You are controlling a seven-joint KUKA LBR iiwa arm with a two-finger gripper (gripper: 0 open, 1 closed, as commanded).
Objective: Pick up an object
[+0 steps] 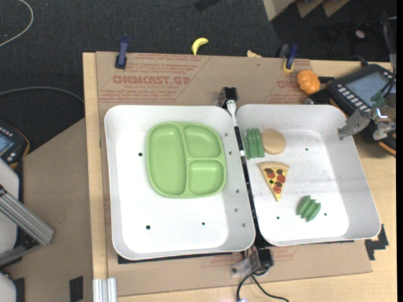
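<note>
My gripper hangs at the right bin's far-right rim holding nothing, and the pizza slice lies toward eight o'clock, tip pointing at six

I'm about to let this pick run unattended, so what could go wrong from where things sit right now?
1. The tan round piece touches the green ribbed piece near the right bin's left wall, so a grab there may catch both or bump the wall.
2. The pizza slice lies flat and may slip from a pinch.
3. The hand sits at the bin's right rim and could clip it when descending.
</note>
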